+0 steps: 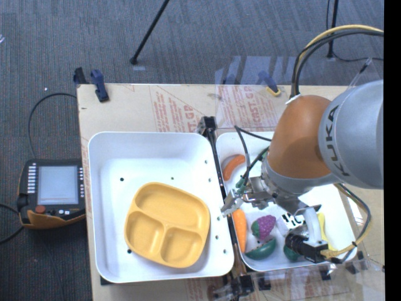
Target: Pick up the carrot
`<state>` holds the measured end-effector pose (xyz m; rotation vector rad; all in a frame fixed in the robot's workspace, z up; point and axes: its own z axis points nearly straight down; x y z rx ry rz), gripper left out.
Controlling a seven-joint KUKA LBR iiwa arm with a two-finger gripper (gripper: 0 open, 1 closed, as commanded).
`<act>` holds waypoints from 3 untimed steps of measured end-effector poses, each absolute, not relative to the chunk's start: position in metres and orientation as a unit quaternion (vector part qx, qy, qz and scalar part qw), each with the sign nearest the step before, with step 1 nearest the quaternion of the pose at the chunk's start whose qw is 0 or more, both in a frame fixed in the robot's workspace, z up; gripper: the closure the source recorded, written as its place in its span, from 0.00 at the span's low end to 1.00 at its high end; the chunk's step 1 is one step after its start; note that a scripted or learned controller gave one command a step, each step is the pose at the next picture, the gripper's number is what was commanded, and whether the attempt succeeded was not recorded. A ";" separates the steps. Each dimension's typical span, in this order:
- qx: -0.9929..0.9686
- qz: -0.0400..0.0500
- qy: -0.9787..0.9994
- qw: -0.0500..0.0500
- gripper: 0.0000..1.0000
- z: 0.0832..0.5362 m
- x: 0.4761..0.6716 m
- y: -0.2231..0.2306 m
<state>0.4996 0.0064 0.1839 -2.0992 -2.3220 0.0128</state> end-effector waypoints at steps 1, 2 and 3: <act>-0.671 0.004 -0.742 0.006 0.00 0.184 0.500 0.006; -0.671 0.004 -0.742 0.006 0.00 0.184 0.500 0.006; -0.671 0.004 -0.742 0.006 0.00 0.184 0.500 0.006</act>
